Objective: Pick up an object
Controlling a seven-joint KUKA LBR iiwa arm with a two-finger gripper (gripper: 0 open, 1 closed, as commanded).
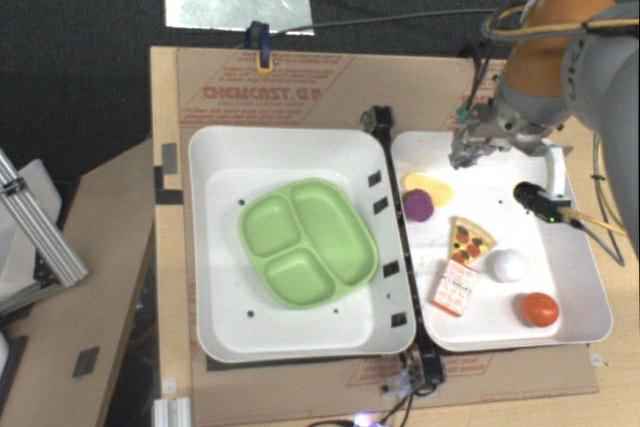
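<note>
Objects sit in the right bin (585, 260): yellow piece (428, 185), purple ball (418, 205), pizza slice (470, 240). Gripper (468, 151) hovers at the far side; can't tell its grip.

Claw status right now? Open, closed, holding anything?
Claw: above the right bin's far end, nothing visibly held; open or closed cannot be told.

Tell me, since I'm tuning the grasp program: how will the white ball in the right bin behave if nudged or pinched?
The smooth white round ball looks apt to roll, since nothing flat rests on the right white bin. Its glossy curve may slip from a pinch that lands off-centre. The pizza-slice toy lies close beside it and might stop a leftward roll.
</note>
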